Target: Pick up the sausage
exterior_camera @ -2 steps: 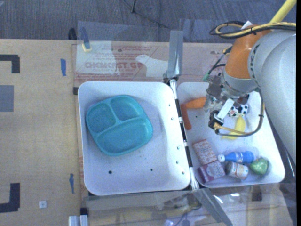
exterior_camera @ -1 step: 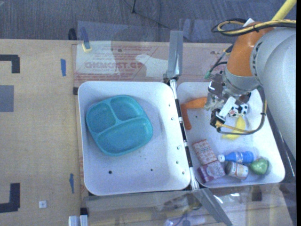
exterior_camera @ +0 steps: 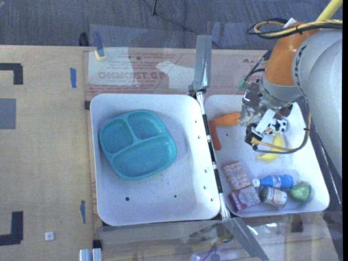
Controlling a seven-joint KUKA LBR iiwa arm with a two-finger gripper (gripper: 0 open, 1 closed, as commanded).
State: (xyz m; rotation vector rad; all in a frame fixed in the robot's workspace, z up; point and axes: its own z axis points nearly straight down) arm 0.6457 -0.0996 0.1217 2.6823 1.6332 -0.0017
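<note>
The sausage [exterior_camera: 216, 138] is a thin orange-red stick lying along the left wall of the right bin [exterior_camera: 318, 162], pointing toward the near side. My gripper [exterior_camera: 249, 123] hangs over the upper middle of that bin, to the right of the sausage and apart from it. An orange carrot-like piece [exterior_camera: 225, 118] lies between the gripper and the sausage's far end. Nothing shows between the gripper's tips.
A yellow banana [exterior_camera: 271, 150] lies under the wrist. Near the front of the right bin are a pink box [exterior_camera: 235, 174], a maroon box [exterior_camera: 244, 198], a blue bottle [exterior_camera: 277, 181], a can [exterior_camera: 274, 197] and a green item [exterior_camera: 299, 191]. The left bin [exterior_camera: 109, 200] holds a teal divided plate [exterior_camera: 137, 143].
</note>
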